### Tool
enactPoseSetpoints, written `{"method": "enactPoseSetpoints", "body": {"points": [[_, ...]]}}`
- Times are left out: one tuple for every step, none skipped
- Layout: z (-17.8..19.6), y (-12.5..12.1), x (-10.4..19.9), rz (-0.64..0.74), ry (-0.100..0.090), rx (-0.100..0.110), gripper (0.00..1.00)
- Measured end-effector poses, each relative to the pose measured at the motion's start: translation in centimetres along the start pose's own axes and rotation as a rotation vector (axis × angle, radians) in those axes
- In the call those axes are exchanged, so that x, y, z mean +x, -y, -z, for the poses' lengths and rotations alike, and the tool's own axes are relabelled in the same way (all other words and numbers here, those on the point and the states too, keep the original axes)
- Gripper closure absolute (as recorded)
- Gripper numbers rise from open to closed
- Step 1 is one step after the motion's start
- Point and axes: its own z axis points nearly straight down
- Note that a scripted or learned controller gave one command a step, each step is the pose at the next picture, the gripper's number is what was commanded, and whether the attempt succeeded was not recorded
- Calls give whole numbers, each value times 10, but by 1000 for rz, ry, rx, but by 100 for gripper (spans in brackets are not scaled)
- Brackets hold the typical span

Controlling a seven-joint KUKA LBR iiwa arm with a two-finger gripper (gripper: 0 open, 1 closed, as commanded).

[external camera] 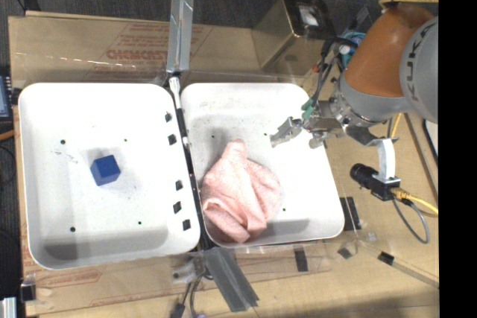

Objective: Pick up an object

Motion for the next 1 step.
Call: {"method": "enactPoseSetpoints", "body": {"points": [[-146, 0, 29, -15, 1, -8, 0]]}}
